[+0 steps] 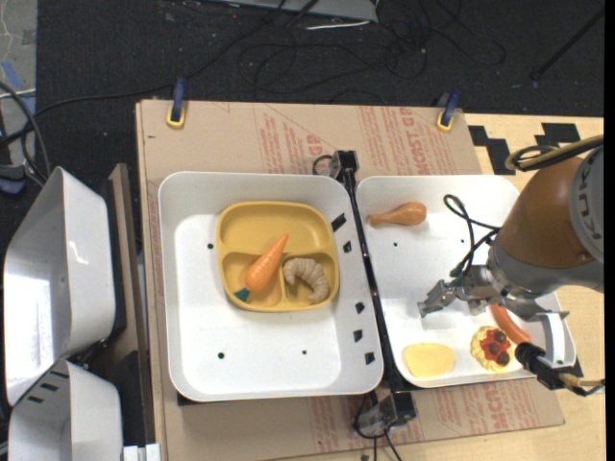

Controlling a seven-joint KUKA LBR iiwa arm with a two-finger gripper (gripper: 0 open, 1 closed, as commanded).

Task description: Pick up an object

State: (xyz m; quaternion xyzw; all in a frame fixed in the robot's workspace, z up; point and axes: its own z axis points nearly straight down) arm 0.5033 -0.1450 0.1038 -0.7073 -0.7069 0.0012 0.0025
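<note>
My gripper hangs open, holding nothing; the yellow cookie lies just below it, toward the bin's near edge.

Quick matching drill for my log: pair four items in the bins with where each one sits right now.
Things:
1. carrot
2. shrimp
3. drumstick
4. yellow disc

Places:
A. right bin, front edge
B. tray, left compartment
C. right bin, far end
D. tray, right compartment

Pairs: 1-B, 2-D, 3-C, 4-A
</note>
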